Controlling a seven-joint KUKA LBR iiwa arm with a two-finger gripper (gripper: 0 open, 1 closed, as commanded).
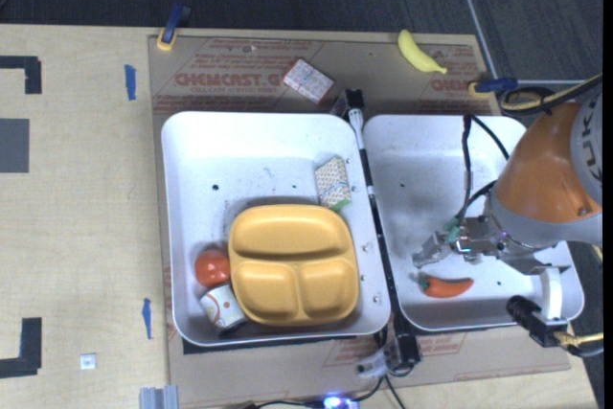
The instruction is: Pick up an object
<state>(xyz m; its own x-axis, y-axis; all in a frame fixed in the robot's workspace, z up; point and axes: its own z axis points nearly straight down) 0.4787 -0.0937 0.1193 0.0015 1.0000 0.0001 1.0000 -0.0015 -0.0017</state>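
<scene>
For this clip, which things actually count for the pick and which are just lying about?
In play:
- gripper, low in the right bin
- orange chili pepper, just below the gripper in that bin

Lying about:
- yellow divided tray, tomato, small cup and patterned packet in the left bin
- banana and small box on the cardboard behind the bins

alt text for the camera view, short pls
A grey and orange robot arm reaches from the right into the right white bin, its gripper just above a small orange chili pepper on the bin floor. The left bin holds a yellow divided tray, a tomato and a few small items; a banana lies behind the bins.
</scene>
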